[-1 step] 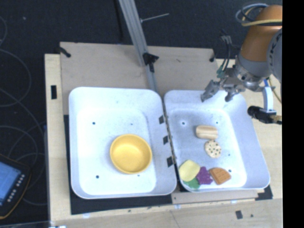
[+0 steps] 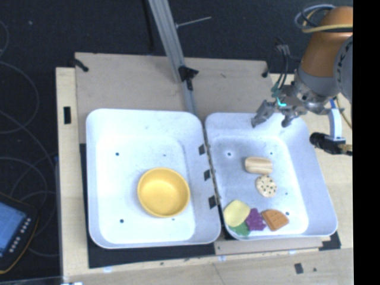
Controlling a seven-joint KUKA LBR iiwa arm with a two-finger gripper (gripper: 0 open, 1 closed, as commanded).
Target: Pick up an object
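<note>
Bread roll (image 2: 258, 165) lay in the right bin (image 2: 309, 177); the pincer (image 2: 274, 117) hung above its far rim, fingers apart, holding nothing.

A single fixed camera looks down on the table (image 2: 148, 82) from above, at a slant and not straight overhead, so the far edge lies toward the top of the frame and the near edge toward the bottom. It stands far enough back to take in both white bins whole, the left bin (image 2: 107, 135) and the right bin (image 2: 309, 177) side by side, with dark floor (image 2: 35, 28) around the table on the top and left. The arm (image 2: 323, 52) enters from the frame's right, at the upper corner. A slim metal post (image 2: 169, 34) rises from behind the bins toward the lens.
</note>
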